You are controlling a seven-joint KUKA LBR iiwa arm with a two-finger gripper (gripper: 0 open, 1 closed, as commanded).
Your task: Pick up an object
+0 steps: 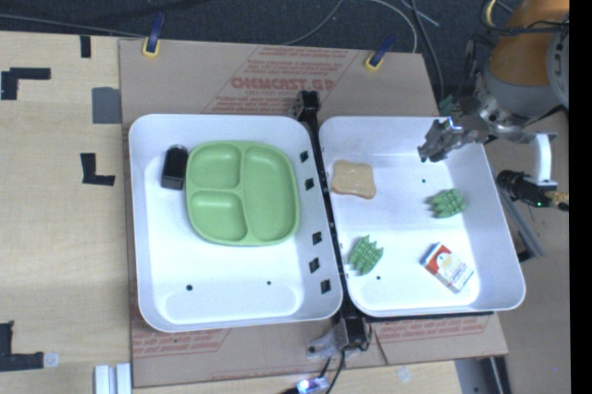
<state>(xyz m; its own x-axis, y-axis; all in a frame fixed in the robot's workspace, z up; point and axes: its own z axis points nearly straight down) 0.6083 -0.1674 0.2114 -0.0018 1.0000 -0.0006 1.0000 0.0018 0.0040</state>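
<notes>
The hand [437,145] hangs over the right bin's [504,235] upper right part, holding nothing — whether it is spread or closed I cannot tell. In this bin lie a tan bread slice [353,180], two spiky green pieces [447,203] [365,255] and a small red-and-white packet [447,266] — all apart.

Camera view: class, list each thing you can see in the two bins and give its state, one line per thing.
Green divided plate: flat in the left bin, nothing on it.
Black block: beside the plate's left edge.
Bread slice: flat, right bin, near the divider.
Green leafy piece: lying loose, right bin.
Second green leafy piece: lying loose, right bin.
Red and white packet: lying tilted, right bin.
Gripper: above the right bin's far edge, holding nothing.
</notes>
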